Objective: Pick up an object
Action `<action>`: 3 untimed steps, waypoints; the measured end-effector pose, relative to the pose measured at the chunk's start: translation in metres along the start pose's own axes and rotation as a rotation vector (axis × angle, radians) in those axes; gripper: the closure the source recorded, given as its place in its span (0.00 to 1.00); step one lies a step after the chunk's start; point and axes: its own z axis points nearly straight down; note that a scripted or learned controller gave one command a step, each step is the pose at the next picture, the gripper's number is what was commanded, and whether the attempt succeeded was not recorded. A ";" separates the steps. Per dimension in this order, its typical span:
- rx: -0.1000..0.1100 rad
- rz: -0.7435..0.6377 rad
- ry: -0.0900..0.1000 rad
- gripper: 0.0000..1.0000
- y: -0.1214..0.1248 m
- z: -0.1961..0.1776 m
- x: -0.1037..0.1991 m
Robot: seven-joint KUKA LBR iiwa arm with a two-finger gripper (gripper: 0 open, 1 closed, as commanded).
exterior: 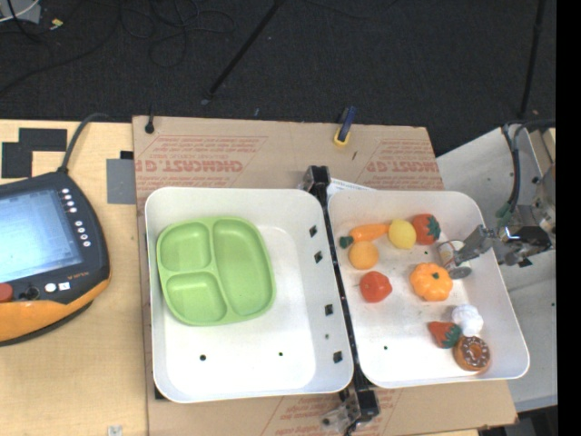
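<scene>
The right bin holds several toy foods. An orange carrot, a yellow lemon and a red fruit with a green top lie along its far side. Nearer are an orange ball, a red tomato and an orange pumpkin. At the near right corner are a strawberry, a small white piece and a brown donut. My gripper reaches in low from the right, just above and right of the pumpkin and below the red fruit.
The left bin carries a green divided plate. A teach pendant lies on the bench at the far left. Both bins rest on a cardboard sheet. The arm's grey body stands beyond the right bin's right wall.
</scene>
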 end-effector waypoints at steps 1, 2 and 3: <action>0.001 0.000 0.001 1.00 0.000 -0.010 -0.001; 0.005 -0.006 0.004 1.00 -0.021 0.003 0.086; -0.003 -0.007 0.002 1.00 -0.008 -0.038 0.153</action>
